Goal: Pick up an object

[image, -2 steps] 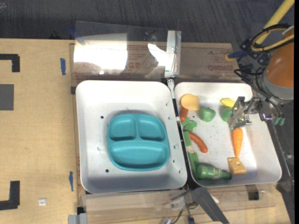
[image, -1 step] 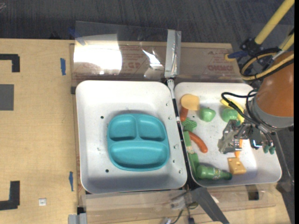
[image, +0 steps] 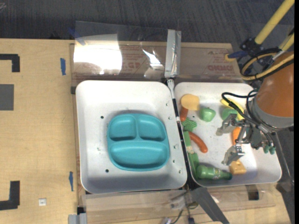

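Small plastic toy foods lie scattered in the right bin (image: 266, 171): a yellow-orange rounded piece (image: 189, 101), a green lump (image: 207, 113), a glossy red-orange sausage shape (image: 198, 142), a green bottle-like piece (image: 211, 173) and a small yellow block (image: 238, 167). The gripper (image: 231, 141) hangs low over the middle right of the frame, its metal fingers (image: 227, 124) spread apart with nothing between them, so nothing appears picked yet. The left bin (image: 88, 101) holds a smooth teal divided plate (image: 138, 141).
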Robot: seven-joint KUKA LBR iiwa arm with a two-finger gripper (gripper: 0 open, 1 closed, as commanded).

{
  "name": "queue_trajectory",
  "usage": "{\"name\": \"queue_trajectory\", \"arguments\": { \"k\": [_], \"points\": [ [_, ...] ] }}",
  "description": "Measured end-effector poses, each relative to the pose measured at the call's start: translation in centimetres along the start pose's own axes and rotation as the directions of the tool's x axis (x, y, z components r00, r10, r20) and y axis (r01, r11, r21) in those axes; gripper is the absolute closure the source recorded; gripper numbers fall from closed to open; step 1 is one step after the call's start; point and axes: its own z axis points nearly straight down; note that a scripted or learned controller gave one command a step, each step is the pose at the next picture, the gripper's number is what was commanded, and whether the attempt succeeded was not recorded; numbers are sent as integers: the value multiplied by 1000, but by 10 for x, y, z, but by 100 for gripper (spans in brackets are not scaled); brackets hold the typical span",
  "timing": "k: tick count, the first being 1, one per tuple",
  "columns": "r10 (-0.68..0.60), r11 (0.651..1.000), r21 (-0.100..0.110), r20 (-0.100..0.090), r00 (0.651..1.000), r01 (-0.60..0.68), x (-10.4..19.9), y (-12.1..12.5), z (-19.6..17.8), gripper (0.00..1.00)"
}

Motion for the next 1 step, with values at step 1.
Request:
{"name": "queue_trajectory", "arguments": {
  "k": [1],
  "points": [
    [-6,1000,1,25,1000,6,-19,-8,116,0]
  ]
}}
